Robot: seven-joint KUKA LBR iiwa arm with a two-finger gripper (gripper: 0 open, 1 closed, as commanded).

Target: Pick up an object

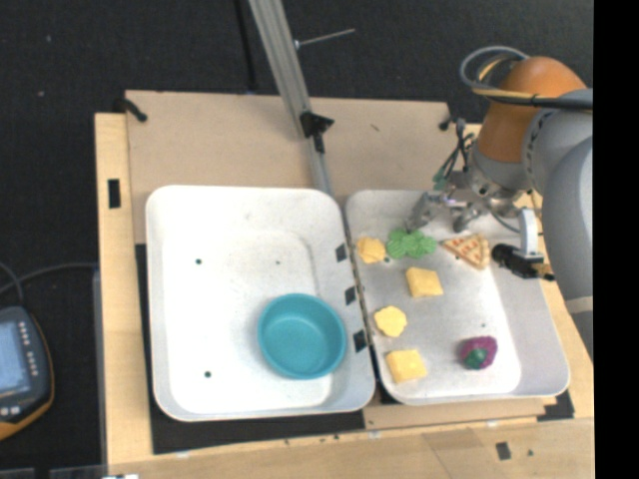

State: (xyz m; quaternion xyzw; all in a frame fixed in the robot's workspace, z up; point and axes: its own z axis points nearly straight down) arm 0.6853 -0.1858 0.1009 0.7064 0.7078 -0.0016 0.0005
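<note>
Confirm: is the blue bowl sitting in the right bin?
No, the blue bowl sits in the left bin; the right bin holds small food pieces.

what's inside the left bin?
Left bin: one teal bowl, upright near its front right corner, plus a few dark specks on the floor. The bowl's inside looks bare; whatever sits beneath the bowl is covered.
</note>
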